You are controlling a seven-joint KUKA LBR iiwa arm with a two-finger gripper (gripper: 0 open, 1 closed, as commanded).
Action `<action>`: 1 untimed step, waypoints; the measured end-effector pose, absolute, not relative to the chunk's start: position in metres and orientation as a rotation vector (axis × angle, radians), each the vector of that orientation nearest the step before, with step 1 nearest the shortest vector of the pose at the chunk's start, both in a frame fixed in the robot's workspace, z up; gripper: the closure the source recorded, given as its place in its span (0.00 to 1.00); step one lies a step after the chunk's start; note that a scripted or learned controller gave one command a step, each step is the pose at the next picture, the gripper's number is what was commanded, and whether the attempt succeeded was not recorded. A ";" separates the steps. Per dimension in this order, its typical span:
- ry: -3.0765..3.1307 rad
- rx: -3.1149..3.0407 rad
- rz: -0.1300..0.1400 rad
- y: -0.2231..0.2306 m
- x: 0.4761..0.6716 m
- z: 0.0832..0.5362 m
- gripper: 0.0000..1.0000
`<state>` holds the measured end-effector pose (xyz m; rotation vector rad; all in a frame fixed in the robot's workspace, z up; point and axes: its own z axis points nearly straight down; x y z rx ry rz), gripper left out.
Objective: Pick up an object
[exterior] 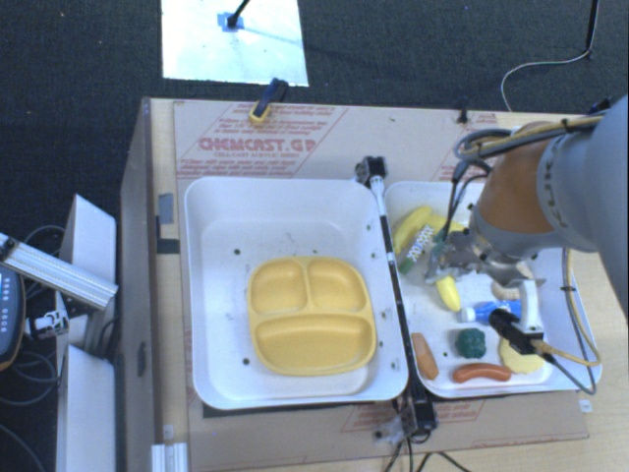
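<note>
One arm point(550, 190), grey with an orange band, leans in from the right and hangs low over the right bin point(570, 377). Its gripper point(444, 256) sits down among the toy food near the bin's left side, though from where I stand its tip is a dark tangle, and I cannot tell how it is set or whether it has anything. Just beside it, up toward the divider, lies a banana point(413, 226). Right below the gripper is a small yellow piece point(448, 293), tilted, very close to the tip; touching or not, I cannot say. A little farther out are a blue piece point(486, 312) and, beneath it, a dark green lump point(471, 342). Along the bin's near edge lie a small carrot point(425, 355) by the divider and a reddish sausage point(482, 372), with a yellow slice point(523, 362) tucked at the sausage's right end, partly under a black part of the arm.

Across the divider, the left bin point(211, 264) carries a yellow divided plate point(312, 315), lying flat near its middle and well apart from the gripper. Both bins rest on a brown board point(285, 141) printed with red letters, and a yellow-tipped tool point(265, 101) lies at the board's far edge.
</note>
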<state>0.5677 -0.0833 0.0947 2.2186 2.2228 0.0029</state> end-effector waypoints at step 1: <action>2.225 2.215 0.005 -0.034 0.599 0.185 1.00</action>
